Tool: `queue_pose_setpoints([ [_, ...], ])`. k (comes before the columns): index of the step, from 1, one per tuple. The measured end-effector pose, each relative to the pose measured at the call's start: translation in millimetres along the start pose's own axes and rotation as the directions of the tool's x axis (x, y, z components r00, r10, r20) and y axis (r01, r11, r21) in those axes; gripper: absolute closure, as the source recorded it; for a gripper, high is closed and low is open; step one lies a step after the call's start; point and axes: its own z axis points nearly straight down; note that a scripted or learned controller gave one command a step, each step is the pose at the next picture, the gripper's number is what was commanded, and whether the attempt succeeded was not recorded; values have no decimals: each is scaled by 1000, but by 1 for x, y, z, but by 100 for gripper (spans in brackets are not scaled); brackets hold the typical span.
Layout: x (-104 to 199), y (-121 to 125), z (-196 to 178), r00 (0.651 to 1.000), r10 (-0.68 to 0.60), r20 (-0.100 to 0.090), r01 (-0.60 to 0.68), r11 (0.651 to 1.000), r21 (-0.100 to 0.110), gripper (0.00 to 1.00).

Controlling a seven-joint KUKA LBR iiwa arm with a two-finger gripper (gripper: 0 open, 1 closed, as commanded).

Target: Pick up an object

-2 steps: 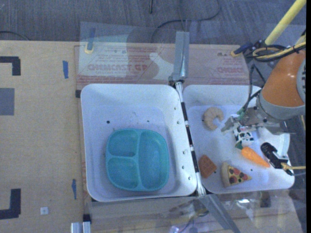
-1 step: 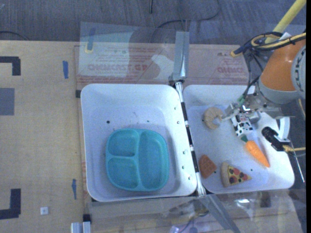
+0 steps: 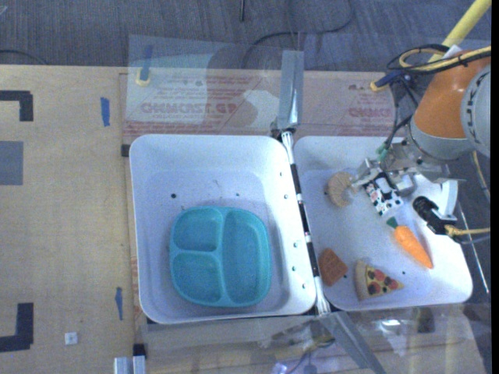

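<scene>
My gripper (image 3: 380, 187) hangs low over the back of the right bin (image 3: 460, 287), below the grey wrist with its orange band. Just to its left lies a round tan cookie-like piece (image 3: 339, 188), close to the gripper but apart from it as far as I can see. An orange carrot (image 3: 412, 245) lies in front of the gripper and to its right. A pizza slice (image 3: 375, 279) and a brown wedge (image 3: 333, 266) rest near the front wall of the same bin.
The left bin (image 3: 148, 170) holds a teal divided plate (image 3: 221, 255). A metal divider (image 3: 291, 100) runs between the bins at the back. Cables trail behind the bench.
</scene>
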Motion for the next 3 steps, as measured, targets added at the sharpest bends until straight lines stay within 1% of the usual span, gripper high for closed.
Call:
queue_pose_setpoints([
  [1,-8,15,20,996,-93,-10,93,995,30,0],
  [2,-12,17,5,996,-93,0,93,995,20,100],
  [3,56,48,-115,995,100,1,-100,994,36,100],
])
